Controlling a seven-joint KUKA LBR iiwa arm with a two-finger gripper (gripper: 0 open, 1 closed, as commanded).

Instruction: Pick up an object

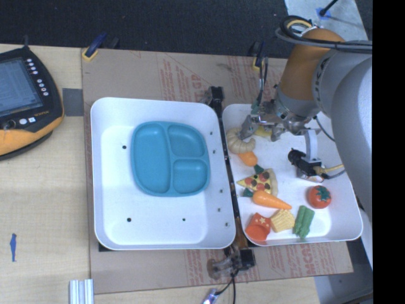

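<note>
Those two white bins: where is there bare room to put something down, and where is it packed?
Left bin: bare white floor rings the blue divided plate, widest along the near edge and the left wall. Right bin: crowded; pizza slice, carrot, tomato and others fill it, with the gripper at the far end. Only a small patch lies between carrot and tomato.

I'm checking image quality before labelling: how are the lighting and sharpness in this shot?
Camera view: even, soft lighting, faint shadows inside the left bin; blue tray crisp, no glare; toy foods like the tomato small but legible; gripper cluttered and hard to read; the background beyond the bench is dark.
</note>
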